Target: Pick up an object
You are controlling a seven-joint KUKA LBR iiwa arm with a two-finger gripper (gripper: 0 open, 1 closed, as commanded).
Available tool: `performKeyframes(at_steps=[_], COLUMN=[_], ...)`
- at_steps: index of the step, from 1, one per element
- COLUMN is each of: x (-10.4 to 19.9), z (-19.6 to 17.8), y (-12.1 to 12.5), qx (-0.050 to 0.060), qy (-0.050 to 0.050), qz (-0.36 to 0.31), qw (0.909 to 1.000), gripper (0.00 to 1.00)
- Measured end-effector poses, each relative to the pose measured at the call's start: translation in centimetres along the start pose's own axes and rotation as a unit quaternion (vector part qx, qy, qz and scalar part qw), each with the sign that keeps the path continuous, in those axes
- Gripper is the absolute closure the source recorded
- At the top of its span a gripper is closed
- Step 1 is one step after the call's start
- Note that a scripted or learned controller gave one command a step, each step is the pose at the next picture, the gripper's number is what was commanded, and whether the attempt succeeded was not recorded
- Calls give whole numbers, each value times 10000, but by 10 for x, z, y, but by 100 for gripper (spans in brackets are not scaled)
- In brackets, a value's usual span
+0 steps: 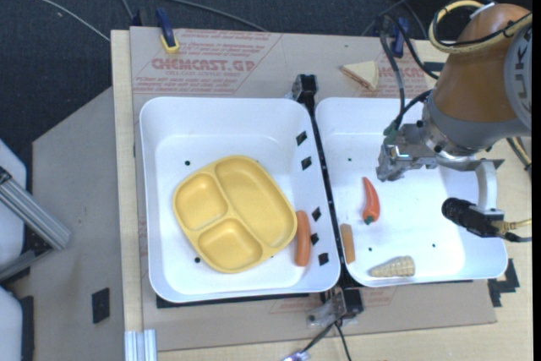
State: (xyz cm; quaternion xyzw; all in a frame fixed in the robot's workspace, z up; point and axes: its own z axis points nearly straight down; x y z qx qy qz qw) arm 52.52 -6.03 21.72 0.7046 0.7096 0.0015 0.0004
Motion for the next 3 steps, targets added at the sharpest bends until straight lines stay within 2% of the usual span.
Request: performKeyframes(at_steps=[3], x=[148], z=[-27], y=[52], qx=[-1], qy=[3], qz=[7], qw=[10000], gripper=[100])
